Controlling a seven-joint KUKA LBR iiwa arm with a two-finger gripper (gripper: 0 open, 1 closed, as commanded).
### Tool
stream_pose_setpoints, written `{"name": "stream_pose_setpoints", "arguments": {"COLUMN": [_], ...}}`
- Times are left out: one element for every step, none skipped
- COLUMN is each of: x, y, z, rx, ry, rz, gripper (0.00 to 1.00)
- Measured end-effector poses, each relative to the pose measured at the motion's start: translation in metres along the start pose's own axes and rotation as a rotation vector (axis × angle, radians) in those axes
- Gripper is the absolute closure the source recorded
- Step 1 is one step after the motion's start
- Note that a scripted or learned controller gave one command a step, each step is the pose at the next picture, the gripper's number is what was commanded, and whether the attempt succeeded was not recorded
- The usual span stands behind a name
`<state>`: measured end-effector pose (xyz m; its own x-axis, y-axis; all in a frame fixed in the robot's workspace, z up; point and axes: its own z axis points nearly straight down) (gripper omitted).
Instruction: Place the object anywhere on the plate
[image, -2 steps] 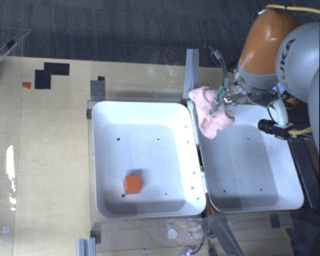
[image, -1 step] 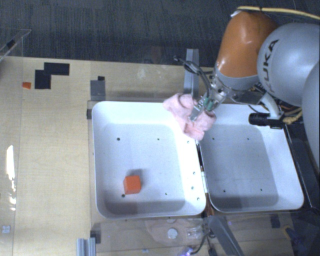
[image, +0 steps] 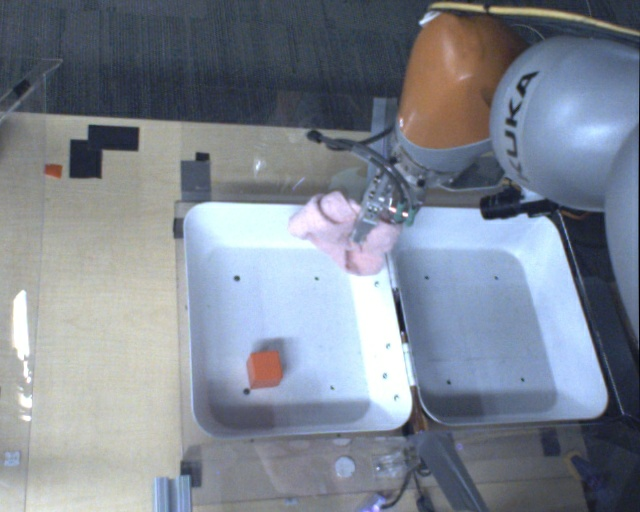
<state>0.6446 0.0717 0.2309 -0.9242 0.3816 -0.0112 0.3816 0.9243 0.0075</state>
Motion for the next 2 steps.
{"name": "stream_pose_setpoints", "arguments": {"x": [0.021,0.049], "y": [0.055,0.098], "z": [-0.007,0.001], "rx": [-0.003,-0.002], "ry": [-0.002,0.002], "rz": [-0.391,-0.394], "gripper": [1.00,1.00]}}
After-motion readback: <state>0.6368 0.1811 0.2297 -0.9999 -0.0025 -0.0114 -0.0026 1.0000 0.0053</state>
